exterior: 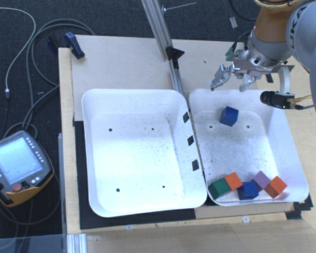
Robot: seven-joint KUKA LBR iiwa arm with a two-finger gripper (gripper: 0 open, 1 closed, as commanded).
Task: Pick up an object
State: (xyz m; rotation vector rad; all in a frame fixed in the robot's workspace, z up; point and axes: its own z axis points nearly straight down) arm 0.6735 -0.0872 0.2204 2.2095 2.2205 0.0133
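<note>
A blue cube [228,115] lies alone in the upper part of the right bin [284,141]. Along that bin's near edge sit a green cube [218,187], an orange cube [233,181], a dark blue cube [248,190], a purple cube [262,179] and another orange cube [276,186]. My gripper [233,83] hangs above the bin's far rim, up and slightly right of the lone blue cube. Its two fingers are spread apart with nothing between them.
The left bin [95,141] stands beside the right one. A slanted metal rail [158,25] runs down to the gap between the bins. A blue clamp [73,44] sits at the bench's far left corner. A teach pendant [16,165] lies left of the bench.
</note>
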